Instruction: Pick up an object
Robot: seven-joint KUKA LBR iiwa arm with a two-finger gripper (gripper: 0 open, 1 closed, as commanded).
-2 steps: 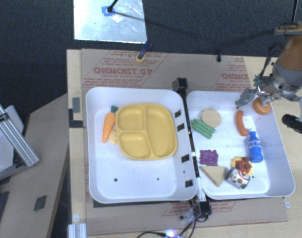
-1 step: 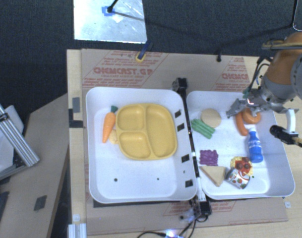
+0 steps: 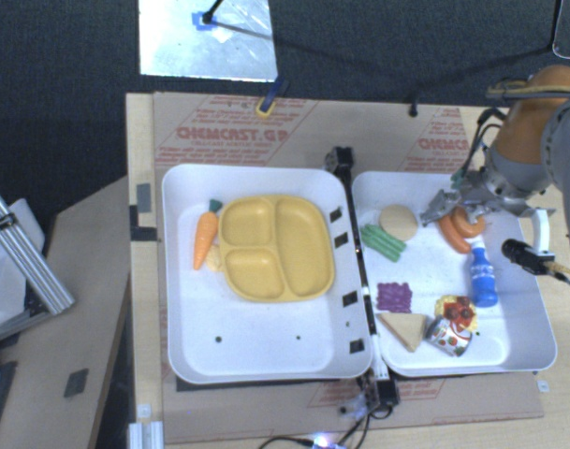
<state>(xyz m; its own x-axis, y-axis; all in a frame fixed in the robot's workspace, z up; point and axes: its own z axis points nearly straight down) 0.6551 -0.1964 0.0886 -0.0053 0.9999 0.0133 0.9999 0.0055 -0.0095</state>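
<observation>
My gripper [image 3: 450, 204] hangs over the far part of the right bin [image 3: 528, 344], reaching in from the right. Directly beneath and beside it lies an orange-red sausage-shaped toy [image 3: 459, 231]; whether they touch I cannot tell. To the gripper's left lies a round beige bun [image 3: 398, 221], next to a green ribbed piece [image 3: 383, 242]. A blue bottle [image 3: 482, 276] lies just in front of the sausage toy. Nearer the front edge are purple grapes [image 3: 394, 296], a tan sandwich wedge [image 3: 405, 329] and a colourful wrapped item [image 3: 453, 318].
The left bin [image 3: 186, 344] holds a yellow divided plate [image 3: 270, 248] and an orange carrot [image 3: 204, 238] at its left. A black divider [image 3: 357, 260] runs between the bins. A black cable end [image 3: 528, 254] juts over the right bin's right side.
</observation>
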